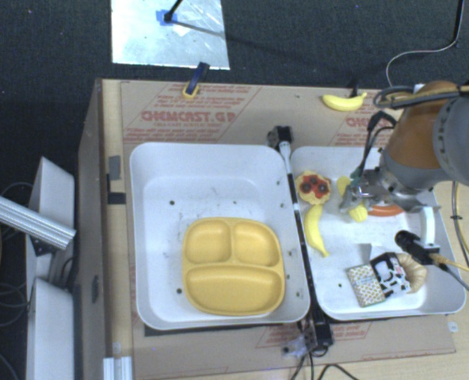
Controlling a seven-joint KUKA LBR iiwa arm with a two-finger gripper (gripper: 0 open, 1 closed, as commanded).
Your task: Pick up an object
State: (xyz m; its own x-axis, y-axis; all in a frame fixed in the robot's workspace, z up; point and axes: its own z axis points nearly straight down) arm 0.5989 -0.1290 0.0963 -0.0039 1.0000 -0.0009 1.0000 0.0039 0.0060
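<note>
- Worktop (219, 105): brown sheet with red print, two white bins side by side.
- Left bin (163, 172): a yellow divided plate (234, 266) lies toward its near right corner.
- Right bin (448, 295): a pizza toy (313, 186) near the far left corner; a banana (314, 232) lies along the left wall just below it.
- Near edge of right bin: a patterned card (364, 284), a black-and-white toy (391, 275) touching it, a tan pastry (414, 273) just beside.
- Arm (432, 145) reaches over the right bin's far right part.
- Claw (358, 199) sits low, by a small yellow piece (358, 212) and an orange strip (387, 209); cannot tell whether it is wide or narrow.
- A second banana (343, 100) lies on the worktop beyond the right bin's far edge.
</note>
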